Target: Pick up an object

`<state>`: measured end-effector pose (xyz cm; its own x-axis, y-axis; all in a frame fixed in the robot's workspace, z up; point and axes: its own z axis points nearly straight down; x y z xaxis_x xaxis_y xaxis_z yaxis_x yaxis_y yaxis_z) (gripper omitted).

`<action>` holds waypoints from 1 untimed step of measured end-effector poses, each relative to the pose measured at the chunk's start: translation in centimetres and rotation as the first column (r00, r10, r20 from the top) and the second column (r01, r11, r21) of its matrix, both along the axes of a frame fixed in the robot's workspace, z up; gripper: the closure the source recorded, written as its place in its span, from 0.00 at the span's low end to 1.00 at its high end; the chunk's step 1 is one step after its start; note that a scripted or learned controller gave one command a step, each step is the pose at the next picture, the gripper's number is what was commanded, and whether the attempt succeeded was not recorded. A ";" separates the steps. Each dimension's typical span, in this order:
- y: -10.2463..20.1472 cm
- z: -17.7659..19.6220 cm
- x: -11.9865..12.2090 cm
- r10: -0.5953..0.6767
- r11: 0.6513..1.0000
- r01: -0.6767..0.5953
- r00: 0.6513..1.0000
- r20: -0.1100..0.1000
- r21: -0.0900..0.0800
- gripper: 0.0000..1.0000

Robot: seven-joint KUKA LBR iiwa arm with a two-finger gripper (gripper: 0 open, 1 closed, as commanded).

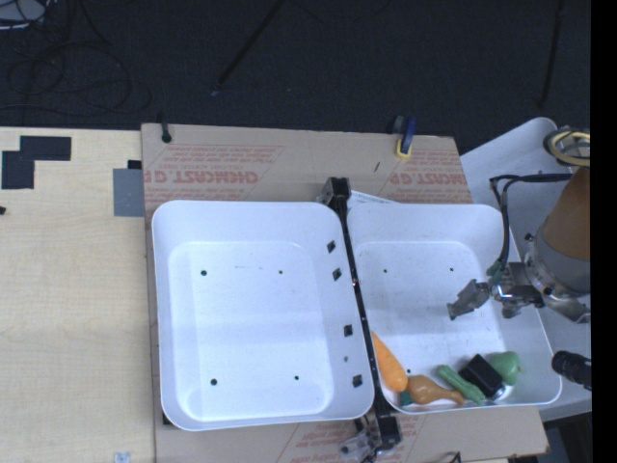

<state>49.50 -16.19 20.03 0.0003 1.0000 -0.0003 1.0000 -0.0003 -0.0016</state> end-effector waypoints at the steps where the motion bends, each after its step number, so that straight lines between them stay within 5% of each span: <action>1: 3.9 -7.9 12.0 0.008 1.000 -0.008 1.000 0.006 0.000 0.00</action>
